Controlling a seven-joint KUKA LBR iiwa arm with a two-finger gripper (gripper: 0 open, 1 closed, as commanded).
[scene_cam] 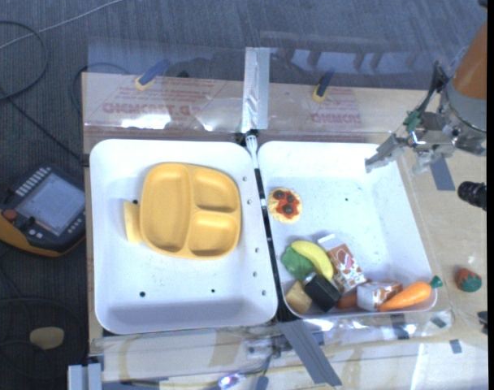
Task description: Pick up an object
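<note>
Reaching in from the right edge, wrist with orange band held above the far right corner of the right bin (344, 173), gripper (409, 149) angled down-left, fingers spread apart and empty. In that bin's near corner, well away from the gripper: banana (314, 256), carrot (409, 295), small packet (345, 266), black block (321, 291). By its left wall, toy pizza (285, 204). Beyond that wall, yellow divided plate (190, 210).

A handheld control pendant (37, 210) lies on grey carpet (328, 6), left of the bench (474, 242); a cable (93, 6) crosses the floor.
</note>
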